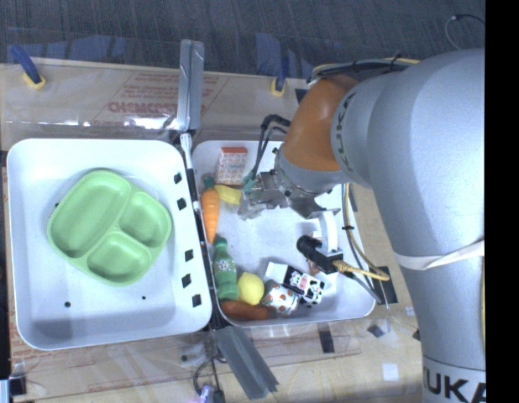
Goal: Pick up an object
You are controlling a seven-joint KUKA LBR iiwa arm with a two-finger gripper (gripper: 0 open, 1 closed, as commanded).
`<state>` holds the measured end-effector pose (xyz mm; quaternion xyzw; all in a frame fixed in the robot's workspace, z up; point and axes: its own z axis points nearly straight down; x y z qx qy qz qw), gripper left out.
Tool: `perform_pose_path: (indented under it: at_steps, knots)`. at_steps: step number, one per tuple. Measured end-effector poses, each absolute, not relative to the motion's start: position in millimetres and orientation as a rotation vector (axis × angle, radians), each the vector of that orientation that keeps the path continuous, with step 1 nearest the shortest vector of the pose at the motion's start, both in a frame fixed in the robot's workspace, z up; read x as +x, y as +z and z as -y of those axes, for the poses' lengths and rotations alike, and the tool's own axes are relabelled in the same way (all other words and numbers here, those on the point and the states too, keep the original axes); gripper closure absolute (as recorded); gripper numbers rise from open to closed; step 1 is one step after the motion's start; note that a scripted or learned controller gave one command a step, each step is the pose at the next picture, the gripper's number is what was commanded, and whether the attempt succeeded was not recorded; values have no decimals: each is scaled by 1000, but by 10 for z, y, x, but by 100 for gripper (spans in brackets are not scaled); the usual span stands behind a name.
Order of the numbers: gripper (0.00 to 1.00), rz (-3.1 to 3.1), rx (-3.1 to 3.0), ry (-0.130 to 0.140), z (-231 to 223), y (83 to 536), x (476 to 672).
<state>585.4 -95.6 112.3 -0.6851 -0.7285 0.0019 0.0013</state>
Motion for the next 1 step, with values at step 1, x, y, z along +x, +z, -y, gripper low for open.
perform_pose_path:
  at_steps: [1]
  knots:
    - [0,2287,-2150,6,955,1124,5854]
